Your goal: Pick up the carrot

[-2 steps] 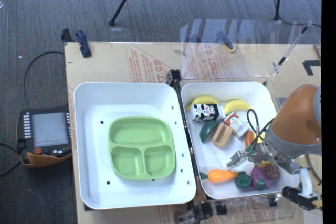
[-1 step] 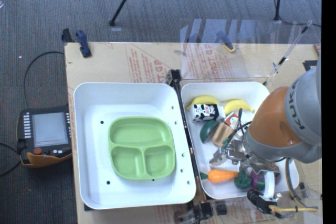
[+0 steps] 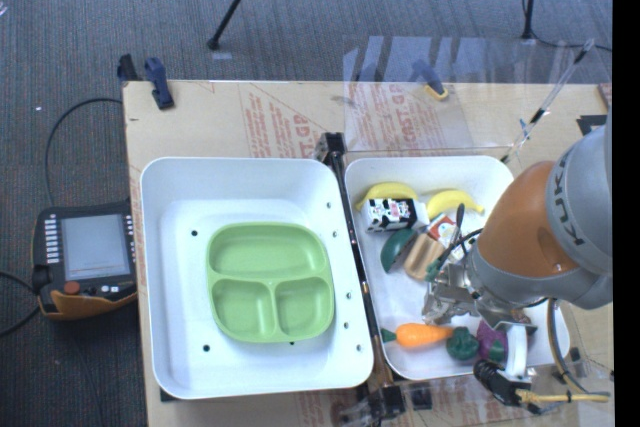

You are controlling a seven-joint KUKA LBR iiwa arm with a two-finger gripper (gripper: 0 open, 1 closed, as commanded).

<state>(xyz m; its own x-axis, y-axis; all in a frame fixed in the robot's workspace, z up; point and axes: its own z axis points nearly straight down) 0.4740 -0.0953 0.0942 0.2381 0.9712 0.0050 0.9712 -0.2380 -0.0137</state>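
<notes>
An orange carrot (image 3: 424,335) with a green stem end lies near the front edge of the right bin (image 3: 497,168), pointing left to right. My gripper (image 3: 447,298) hangs just above the carrot's right half, low in the bin. The grey arm with its orange band (image 3: 525,233) reaches in from the right and covers the bin's right side.
The right bin also holds two bananas (image 3: 383,194), a black-and-white milk carton (image 3: 390,213), a dark green item (image 3: 397,249), a brown block (image 3: 421,258), and green and purple pieces (image 3: 476,342) beside the carrot. A green divided plate (image 3: 270,279) sits in the left bin (image 3: 170,185).
</notes>
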